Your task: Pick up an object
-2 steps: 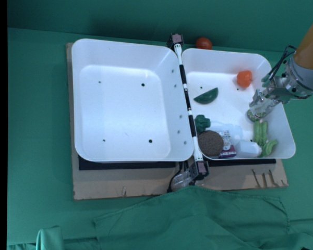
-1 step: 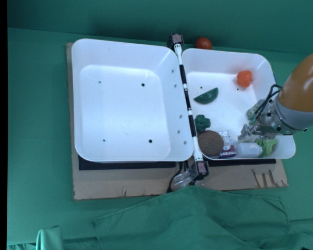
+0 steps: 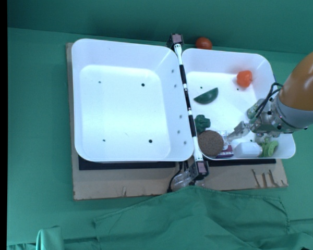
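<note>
My gripper [image 3: 236, 133] reaches into the right bin [image 3: 261, 61] from the right and sits low over its front part. Just left of it lies a brown round disc [image 3: 211, 142] against the bin's front left corner. A small dark red item [image 3: 227, 151] peeks out beside the disc. A white block [image 3: 247, 149] and a light green piece [image 3: 270, 148] lie right below the wrist at the front wall. Farther back are a dark green slice [image 3: 206, 95], a small dark green lump [image 3: 202, 122] and an orange-red piece [image 3: 244, 78]. Nothing shows held.
The left bin [image 3: 83, 56] stands beside the right one, joined by a black and white divider [image 3: 185, 90]. A red ball [image 3: 203, 42] lies outside, behind the right bin. Both bins rest on cardboard [image 3: 120, 189]; crumpled green cloth [image 3: 198, 217] covers the front.
</note>
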Action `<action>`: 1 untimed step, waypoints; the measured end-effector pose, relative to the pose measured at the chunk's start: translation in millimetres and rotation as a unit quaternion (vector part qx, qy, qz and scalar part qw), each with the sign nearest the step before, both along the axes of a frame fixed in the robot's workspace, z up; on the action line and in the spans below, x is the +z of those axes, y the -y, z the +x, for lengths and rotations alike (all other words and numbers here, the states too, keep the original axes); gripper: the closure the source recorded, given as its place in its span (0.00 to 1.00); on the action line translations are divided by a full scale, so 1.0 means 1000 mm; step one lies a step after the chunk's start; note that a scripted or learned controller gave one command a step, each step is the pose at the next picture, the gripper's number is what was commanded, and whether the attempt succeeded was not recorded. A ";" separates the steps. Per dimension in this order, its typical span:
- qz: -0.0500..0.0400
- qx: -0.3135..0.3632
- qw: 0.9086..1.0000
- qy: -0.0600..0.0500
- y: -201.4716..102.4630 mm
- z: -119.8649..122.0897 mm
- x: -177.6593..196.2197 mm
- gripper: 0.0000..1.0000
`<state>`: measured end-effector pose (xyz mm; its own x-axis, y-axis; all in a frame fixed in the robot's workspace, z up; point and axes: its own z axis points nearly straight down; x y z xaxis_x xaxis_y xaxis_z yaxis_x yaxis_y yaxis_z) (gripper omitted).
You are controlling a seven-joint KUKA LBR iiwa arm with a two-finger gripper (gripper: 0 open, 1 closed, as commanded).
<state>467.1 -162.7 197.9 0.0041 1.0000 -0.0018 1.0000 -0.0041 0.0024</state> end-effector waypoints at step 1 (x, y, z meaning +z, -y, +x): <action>0.001 0.001 1.000 0.003 0.025 0.026 -0.014 0.00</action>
